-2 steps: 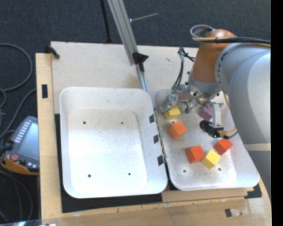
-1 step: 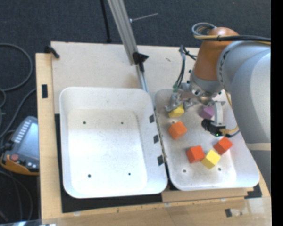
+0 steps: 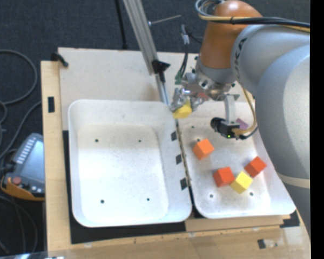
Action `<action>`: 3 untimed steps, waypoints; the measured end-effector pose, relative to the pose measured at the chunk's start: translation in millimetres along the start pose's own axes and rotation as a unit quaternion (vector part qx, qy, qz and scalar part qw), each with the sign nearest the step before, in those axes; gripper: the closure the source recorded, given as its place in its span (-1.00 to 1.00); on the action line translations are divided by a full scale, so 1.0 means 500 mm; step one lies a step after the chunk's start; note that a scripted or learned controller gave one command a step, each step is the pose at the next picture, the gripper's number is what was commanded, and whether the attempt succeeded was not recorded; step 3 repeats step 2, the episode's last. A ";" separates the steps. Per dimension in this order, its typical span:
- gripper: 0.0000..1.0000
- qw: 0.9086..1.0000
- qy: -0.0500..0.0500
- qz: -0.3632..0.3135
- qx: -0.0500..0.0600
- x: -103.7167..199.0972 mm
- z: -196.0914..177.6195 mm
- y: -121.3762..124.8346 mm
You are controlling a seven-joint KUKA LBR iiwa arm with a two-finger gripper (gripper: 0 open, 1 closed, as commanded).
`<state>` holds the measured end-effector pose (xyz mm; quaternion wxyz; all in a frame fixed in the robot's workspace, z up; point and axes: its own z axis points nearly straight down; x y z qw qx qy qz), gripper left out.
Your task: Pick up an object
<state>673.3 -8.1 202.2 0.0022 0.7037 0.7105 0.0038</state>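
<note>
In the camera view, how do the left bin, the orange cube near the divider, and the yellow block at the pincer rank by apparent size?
1. Left bin, by far the largest.
2. and 3. Orange cube and yellow block look alike; the block sits partly hidden under the pincer, so I will not rank them.

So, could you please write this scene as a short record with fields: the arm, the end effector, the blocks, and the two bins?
arm: grey KUKA arm with orange band, reaching in from the right
end effector: end effector over the far end of the divide between the bins, a small yellow cube between its fingers
right bin: shallow white right bin with one orange cube, two red-orange cubes, one yellow cube
left bin: shallow white left bin
task state: object appears gripped
</note>
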 end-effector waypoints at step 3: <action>1.00 1.000 0.000 0.001 0.006 0.114 -0.090 -0.109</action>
